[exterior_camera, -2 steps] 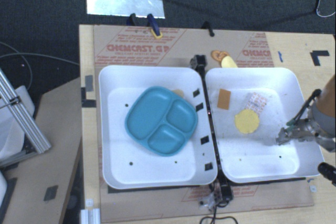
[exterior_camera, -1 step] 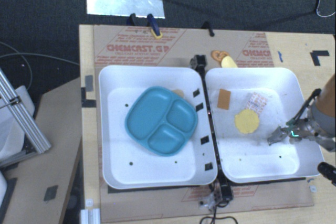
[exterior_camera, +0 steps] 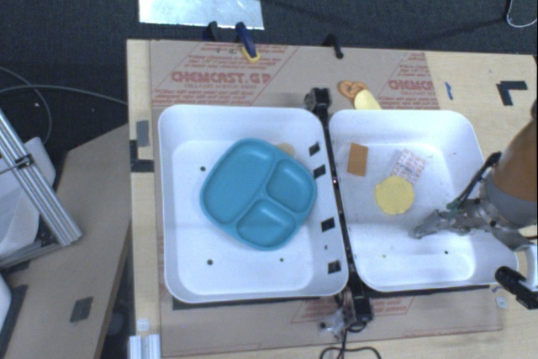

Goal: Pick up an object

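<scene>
While gripper [exterior_camera: 423, 229] hovers, yellow disc [exterior_camera: 394, 195] lies just beside.

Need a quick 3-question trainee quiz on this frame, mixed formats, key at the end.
1. True or false: the blue divided plate lies in the right bin.
2. Multiple choice: which item in the right bin lies nearest the pincer? A) the orange rectangular piece B) the yellow round piece C) the clear patterned packet
3. Fill in: the yellow and orange item behind the bins rests on the ____ sheet.

Key: 1 false, it lies in the left bin. 2 B. 3 cardboard.
</scene>
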Robot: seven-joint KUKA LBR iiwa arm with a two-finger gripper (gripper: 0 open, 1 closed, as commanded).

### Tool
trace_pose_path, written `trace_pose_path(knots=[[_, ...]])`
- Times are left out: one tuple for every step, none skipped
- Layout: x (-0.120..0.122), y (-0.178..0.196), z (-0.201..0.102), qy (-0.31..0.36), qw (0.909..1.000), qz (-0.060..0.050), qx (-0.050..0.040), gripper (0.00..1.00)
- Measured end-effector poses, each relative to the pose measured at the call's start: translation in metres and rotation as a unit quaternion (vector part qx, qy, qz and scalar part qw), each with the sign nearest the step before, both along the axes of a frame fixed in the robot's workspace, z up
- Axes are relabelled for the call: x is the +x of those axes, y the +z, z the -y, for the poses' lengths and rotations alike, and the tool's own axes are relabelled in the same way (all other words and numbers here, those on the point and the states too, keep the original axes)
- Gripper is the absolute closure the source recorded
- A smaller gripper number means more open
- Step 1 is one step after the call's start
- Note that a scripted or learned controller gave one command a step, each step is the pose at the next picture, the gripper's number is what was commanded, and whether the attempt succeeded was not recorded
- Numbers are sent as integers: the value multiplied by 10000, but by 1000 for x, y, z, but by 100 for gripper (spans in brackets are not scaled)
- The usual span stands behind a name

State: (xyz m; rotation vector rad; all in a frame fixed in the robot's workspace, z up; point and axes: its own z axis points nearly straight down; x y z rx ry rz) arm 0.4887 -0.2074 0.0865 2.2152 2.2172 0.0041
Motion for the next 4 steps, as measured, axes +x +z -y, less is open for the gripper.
trace_pose_path(knots=[[3, 14, 2, 7, 10000, 50, -27, 100], [3, 24, 2, 15, 10000, 56, -29, 100], [2, 3, 1, -4, 10000, 25, -10, 100], [2, 3, 1, -2, 10000, 27, -8, 100]])
